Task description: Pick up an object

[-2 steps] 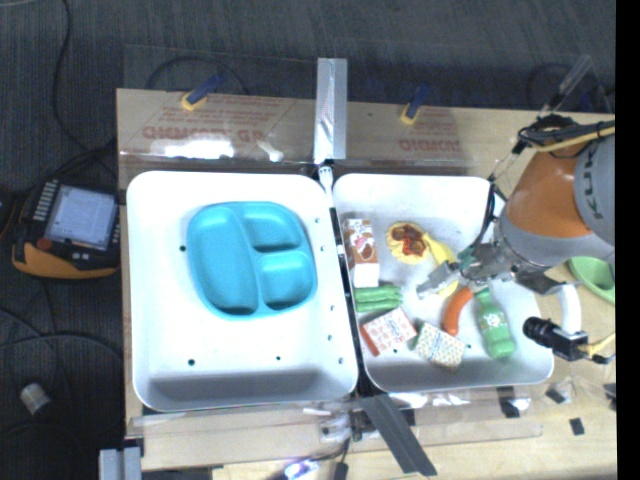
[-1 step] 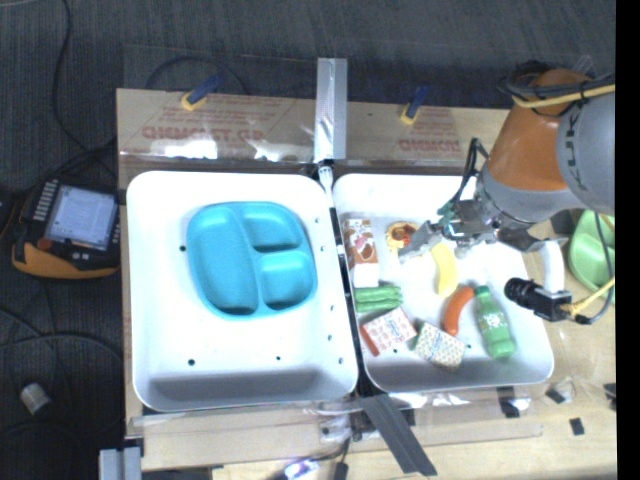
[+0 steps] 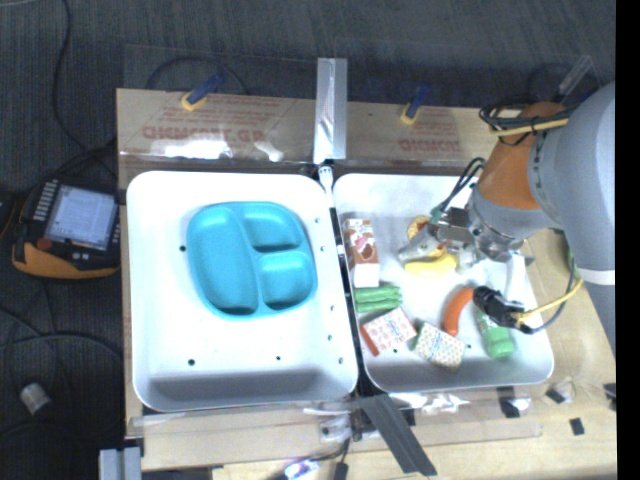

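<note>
several small items are crowded round the two-finger gripper (image 3: 437, 238) above a yellow banana-shaped toy (image 3: 432, 262); claw opening cannot be told; neighbours may be nudged, spoiling the pick.

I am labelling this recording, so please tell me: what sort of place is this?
Probably a robotics lab: a robot arm over two white bins of toy items, a handheld control pendant on carpet.

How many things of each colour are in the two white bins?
Blue: 1, the divided tray.
Green: 2, the bean-like piece and the green item.
Orange: 1, the carrot.
Yellow: 1, the banana.
Printed boxes: 3, at.
Total: 8.
</note>
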{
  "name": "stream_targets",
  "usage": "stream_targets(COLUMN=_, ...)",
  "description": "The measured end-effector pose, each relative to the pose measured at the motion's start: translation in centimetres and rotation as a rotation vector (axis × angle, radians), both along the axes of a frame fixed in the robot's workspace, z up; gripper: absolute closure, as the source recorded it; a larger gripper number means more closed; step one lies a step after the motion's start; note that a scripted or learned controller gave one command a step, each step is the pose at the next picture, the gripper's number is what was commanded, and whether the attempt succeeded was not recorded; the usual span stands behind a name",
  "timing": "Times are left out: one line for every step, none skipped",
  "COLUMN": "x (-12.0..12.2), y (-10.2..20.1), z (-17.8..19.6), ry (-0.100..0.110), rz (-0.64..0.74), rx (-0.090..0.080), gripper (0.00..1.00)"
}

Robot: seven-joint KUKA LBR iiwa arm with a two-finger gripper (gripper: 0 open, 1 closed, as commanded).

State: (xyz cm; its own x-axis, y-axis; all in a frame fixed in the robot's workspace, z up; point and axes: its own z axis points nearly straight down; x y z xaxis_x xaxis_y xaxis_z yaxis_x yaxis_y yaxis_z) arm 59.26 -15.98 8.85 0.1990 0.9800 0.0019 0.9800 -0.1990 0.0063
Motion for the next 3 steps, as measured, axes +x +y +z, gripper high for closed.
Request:
stream_targets(x=-4.9, y=-2.1, z=6.6, ry=0.011, rz=-0.093, rx=-0.001, gripper=0.00)
stream_targets(x=-2.1, y=-0.6, z=13.0, ry=0.011, rz=-0.317, rx=-0.004, gripper=0.00)
stream_targets(x=-7.2, y=-0.6, z=4.1, ry=0.014, rz=-0.343, rx=0.001, gripper=0.00)
